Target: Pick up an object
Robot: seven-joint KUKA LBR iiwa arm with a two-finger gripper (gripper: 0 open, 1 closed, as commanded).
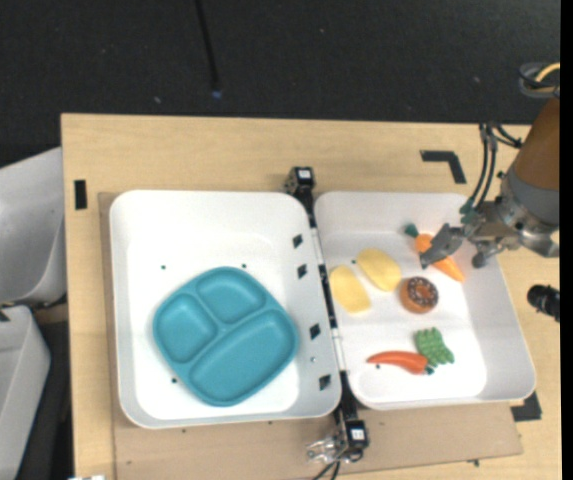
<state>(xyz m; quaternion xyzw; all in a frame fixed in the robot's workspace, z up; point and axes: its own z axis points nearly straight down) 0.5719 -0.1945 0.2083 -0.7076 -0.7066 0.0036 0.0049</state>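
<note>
Two spread fingers of the tool (463, 245) hover beside the right bin's (501, 363) far edge.

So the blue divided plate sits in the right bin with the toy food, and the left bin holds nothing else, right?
Not quite. The camera view shows the blue plate in the left bin, alone there. The toy food, like the yellow pieces and the carrot, lies in the right bin.
</note>
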